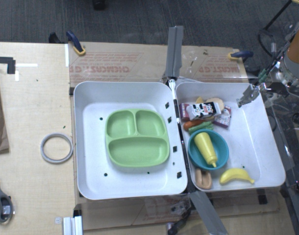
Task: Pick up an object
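The right bin [267, 146] holds a blue bowl [219, 159] with a yellow squeeze bottle [207, 147] lying in it. A yellow banana [236, 176] lies at the front of this bin, and a tan bun-like piece [203, 179] sits just left of it. Behind the bowl are an orange carrot [193, 124], a green piece [201, 127], a white and maroon packet [204, 110] and a cream-coloured item [215, 103]. My gripper [246, 96] hangs over the bin's far right part, to the right of the packet and apart from all the objects, with nothing seen in it.
A green divided plate [137, 137] lies in the left bin [86, 146]. On the bench at left are a grey ring [56, 147] and scissors [2, 207]. A grey post [174, 50] stands behind the wall between the bins. Cables and arm parts crowd the right edge.
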Controlling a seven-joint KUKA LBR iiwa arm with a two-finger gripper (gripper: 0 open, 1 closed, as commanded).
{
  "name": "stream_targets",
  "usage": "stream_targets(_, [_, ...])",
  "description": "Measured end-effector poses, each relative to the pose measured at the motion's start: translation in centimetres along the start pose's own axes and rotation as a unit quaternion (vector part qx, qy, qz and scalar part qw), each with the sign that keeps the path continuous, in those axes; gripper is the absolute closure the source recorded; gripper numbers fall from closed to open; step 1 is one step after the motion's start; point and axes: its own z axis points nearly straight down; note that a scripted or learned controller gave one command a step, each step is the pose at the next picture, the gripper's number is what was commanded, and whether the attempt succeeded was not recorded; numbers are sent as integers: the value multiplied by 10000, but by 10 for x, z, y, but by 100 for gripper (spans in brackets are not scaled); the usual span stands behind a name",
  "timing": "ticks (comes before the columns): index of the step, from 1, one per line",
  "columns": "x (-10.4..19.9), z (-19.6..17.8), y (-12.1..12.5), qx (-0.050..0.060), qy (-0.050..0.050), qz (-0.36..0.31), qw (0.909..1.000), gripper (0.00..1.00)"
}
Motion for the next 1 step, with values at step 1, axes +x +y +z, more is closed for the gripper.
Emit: stream_targets(1, [36,138,-18,-4,3,-1194,9928,0])
